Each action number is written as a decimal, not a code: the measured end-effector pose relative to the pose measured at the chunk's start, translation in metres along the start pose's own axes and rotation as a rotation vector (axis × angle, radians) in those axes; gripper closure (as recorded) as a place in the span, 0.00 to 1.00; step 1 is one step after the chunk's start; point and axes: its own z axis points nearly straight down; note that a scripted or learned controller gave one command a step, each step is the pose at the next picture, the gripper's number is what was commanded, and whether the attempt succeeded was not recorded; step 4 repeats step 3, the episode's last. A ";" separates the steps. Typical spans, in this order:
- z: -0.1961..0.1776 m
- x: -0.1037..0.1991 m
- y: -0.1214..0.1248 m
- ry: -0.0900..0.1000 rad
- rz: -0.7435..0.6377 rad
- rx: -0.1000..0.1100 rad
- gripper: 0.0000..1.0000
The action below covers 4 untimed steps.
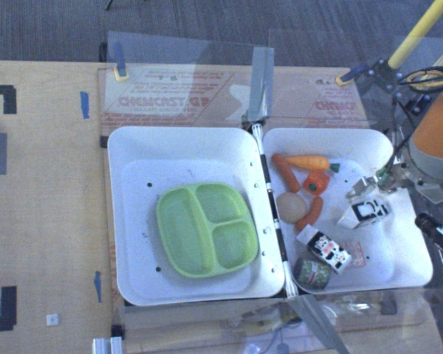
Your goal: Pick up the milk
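Figure: You were early in the pick. The milk carton (328, 251), cow-patterned, lay on its side at the near middle of the right bin (413, 268), ungrasped. The gripper (371, 198) hung to its far right, by the bin's right wall, above a small black-and-white object (369, 211); whether its fingers stood apart, you could not tell. Reaching, closing and lifting remained.

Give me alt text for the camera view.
The end effector hovers in the right bin, apart from the milk carton near its front. A green divided plate lies in the left bin.
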 end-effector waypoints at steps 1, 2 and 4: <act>0.011 0.006 -0.029 0.010 -0.045 0.001 0.00; -0.003 -0.004 -0.028 -0.013 -0.038 -0.007 1.00; -0.001 0.003 -0.026 0.000 -0.047 -0.004 0.00</act>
